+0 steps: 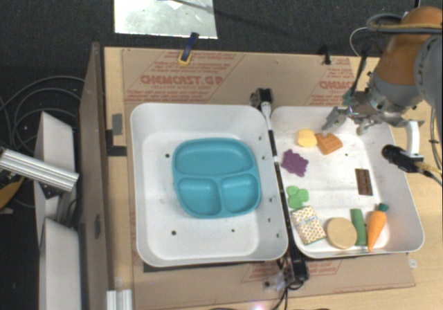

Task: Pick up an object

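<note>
**Arm poised over the far edge of the right bin**

The grey arm with its orange band reaches in from the right, wrist bent down toward the far side of the right bin [415,229]. The gripper [351,119] hangs with its two fingers spread apart, nothing between them, above the bin floor just beyond the yellow toy piece [306,138] and the orange toy piece [329,142], touching neither. The left bin [149,163] holds a blue divided plate [215,176]. The brown sheet [208,77] under the bins reads "CHEMCAST" in red.
</note>
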You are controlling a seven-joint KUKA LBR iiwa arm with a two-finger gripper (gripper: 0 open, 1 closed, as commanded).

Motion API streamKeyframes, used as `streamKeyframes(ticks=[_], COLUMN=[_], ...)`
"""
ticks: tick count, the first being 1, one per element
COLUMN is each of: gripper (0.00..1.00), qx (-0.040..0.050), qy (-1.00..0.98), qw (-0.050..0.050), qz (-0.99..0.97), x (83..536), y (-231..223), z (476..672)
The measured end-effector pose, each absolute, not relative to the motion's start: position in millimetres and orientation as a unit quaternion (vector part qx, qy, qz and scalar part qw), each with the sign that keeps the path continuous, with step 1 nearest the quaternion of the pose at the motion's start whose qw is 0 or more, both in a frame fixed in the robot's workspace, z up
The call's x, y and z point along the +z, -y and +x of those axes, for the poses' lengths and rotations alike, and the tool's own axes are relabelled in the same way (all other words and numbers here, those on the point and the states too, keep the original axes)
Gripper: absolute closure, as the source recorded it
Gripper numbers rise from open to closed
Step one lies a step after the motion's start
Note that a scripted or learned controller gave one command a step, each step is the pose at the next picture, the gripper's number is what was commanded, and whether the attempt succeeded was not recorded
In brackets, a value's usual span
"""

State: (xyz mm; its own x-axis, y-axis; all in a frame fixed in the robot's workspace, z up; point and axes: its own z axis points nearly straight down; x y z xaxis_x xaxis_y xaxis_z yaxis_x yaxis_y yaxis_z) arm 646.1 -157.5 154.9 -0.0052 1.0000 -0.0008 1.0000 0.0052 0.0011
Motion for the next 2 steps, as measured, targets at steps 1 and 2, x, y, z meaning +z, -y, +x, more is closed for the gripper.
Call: streamKeyframes(ticks=[1, 2], gripper=[0.0, 0.0], qx=[0.0003, -0.0001], qy=[-0.709, -0.707], qw=[0.0, 0.001], qz=[0.705, 0.707], x=[105, 84], y=[124, 153], z=[638.9, 626.0])
